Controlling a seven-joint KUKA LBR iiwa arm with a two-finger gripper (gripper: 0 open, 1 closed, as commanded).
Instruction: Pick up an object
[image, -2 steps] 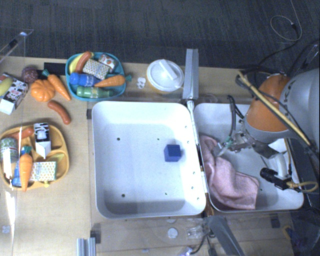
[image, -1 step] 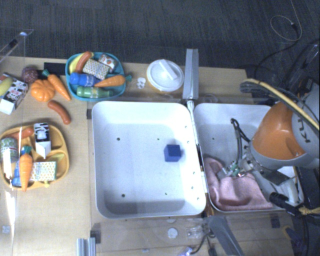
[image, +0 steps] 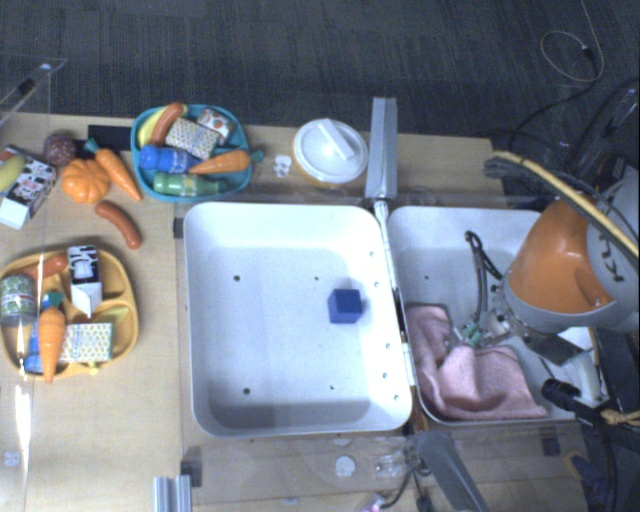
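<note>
1. The landmark is the left shallow white plastic bin (image: 230, 330). A small dark-blue cube (image: 345, 305) sits alone on its floor, right of centre and near the wall it shares with the right shallow white plastic bin (image: 440, 250).

2. A crumpled pink cloth (image: 470, 375) lies in the near part of the right bin, just across that shared wall. Both look like loose targets dropped in for picking.

3. The grey arm with its orange band (image: 555, 265) hangs over the right bin, and the hand (image: 482, 330) sits low at the cloth's upper edge. Judged from that, the cloth is the thing being tried for.

4. Whether the hand is released or clenched I cannot tell; its tip is small and partly hidden by the wrist.

5. The cloth's long axis runs roughly along the shared wall, from far to near; as a soft heap it points no clear way. The cube has no long axis; its sides are turned slightly against the bin walls.
</note>
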